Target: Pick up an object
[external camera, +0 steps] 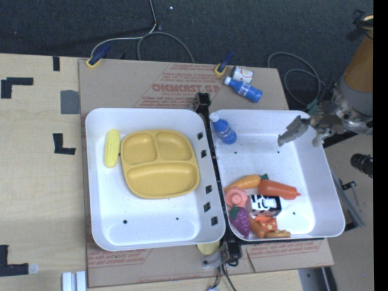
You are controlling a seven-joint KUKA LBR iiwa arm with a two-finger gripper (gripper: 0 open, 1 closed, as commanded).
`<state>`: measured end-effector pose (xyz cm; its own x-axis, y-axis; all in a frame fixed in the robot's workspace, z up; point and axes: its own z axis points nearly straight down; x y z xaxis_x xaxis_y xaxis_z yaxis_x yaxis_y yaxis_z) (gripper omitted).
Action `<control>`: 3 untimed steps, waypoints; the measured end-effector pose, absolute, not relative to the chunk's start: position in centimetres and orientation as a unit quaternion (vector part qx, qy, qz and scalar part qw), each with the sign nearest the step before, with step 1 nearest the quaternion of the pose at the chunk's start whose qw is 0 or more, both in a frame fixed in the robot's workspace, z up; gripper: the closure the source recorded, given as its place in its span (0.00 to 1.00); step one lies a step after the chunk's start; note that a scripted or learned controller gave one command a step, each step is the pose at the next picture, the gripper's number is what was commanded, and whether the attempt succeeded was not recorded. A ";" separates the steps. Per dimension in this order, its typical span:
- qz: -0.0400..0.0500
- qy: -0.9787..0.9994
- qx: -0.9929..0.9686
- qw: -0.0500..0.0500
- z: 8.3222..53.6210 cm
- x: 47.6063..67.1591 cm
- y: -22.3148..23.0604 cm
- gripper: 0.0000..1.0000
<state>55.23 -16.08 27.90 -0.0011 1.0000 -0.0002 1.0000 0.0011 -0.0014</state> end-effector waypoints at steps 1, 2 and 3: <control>0.003 -0.708 -0.707 0.007 15.0 50.9 -12.0 0.00; 0.001 -0.708 -0.706 -0.001 8.2 54.6 -9.5 0.00; 0.000 -0.707 -0.707 -0.004 9.7 54.6 -9.8 1.00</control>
